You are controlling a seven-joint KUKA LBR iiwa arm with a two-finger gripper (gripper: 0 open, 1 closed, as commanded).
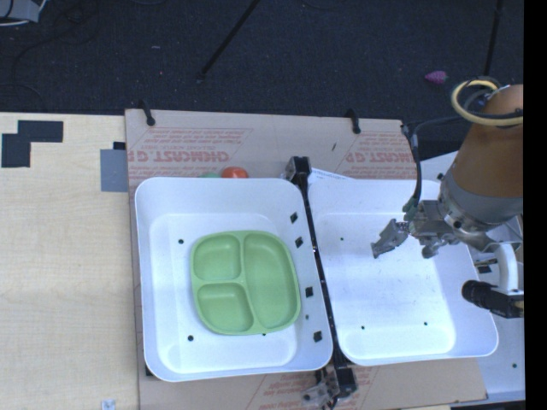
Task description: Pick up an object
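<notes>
A green divided plate (pixel 245 282), three compartments showing, lies flat in the left bin (pixel 162 220), slightly toward that bin's right wall. The arm (pixel 487 156) reaches in from the right, and its claw (pixel 408 236) hangs over the right bin (pixel 385 331), well apart from the plate. The claw looks spread with nothing between its fingers, though it is small and dim here. Something orange-red (pixel 234 173) peeks out behind the left bin's far rim.

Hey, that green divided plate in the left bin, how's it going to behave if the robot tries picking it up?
The green plate looks like molded plastic, so probably stiff and light. It lies flat with a low rim, likely hard to pinch. Its smooth surface may slip.
</notes>
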